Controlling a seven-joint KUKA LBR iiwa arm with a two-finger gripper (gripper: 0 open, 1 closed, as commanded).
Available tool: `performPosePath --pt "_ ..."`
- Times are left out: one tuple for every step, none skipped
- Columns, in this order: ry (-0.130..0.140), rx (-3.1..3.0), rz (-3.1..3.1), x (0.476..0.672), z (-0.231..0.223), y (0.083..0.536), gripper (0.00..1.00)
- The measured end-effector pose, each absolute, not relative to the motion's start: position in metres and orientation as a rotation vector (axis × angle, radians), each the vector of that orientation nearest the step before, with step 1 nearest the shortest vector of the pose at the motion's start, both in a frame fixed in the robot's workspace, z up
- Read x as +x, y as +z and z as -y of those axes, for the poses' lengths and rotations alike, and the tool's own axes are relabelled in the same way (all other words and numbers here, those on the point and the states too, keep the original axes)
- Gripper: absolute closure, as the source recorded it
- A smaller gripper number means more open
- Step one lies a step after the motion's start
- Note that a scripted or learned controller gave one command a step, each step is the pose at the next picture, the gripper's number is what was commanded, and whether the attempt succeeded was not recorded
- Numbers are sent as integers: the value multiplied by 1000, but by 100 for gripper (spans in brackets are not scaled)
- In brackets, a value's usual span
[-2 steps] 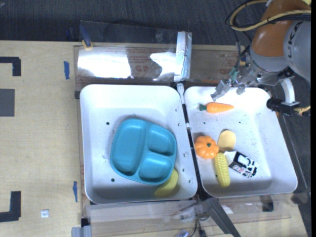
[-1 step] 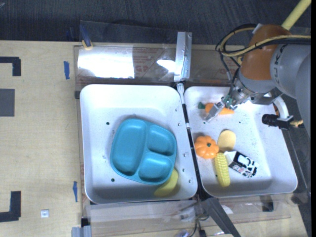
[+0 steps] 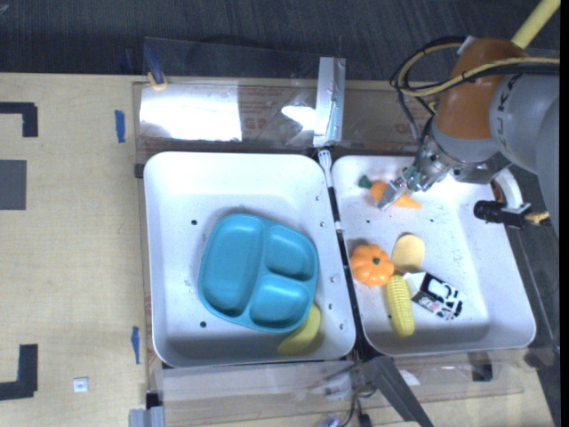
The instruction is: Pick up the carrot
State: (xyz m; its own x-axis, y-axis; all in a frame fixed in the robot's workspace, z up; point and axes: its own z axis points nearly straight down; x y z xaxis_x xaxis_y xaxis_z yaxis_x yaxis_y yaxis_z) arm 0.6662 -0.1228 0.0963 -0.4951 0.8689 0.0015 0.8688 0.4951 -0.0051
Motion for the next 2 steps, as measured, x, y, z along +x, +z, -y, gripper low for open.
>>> performPosePath --pt "-5 -1563 2739 669 132 162 100" --pt "-4 -1583 2716 655 76 187 100"
